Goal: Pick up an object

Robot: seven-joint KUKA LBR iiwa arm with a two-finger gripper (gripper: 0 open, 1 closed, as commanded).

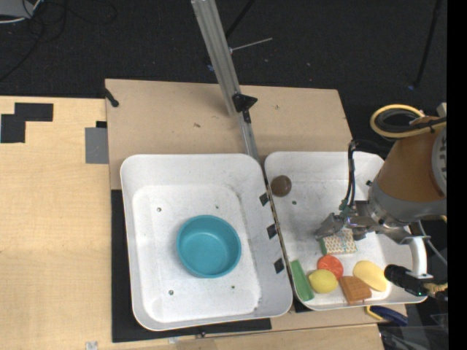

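My gripper (334, 229) reaches low into the right bin (310, 173) from the right, just above a small speckled block (343, 244). Below it lie a red round piece (330, 264), a yellow lemon-like piece (322, 281), a yellow oval piece (370, 273) and a brown slab (355, 289). A green stick (301, 279) lies along the bin's left wall. A brown ball (281, 186) rests near the bin's upper left corner, well apart from the gripper.
The left bin (146, 173) holds a teal bowl (209, 246). A metal rail (219, 49) slants down to the divider between the bins. Cables and a yellow ring (394, 119) sit beyond the right bin.
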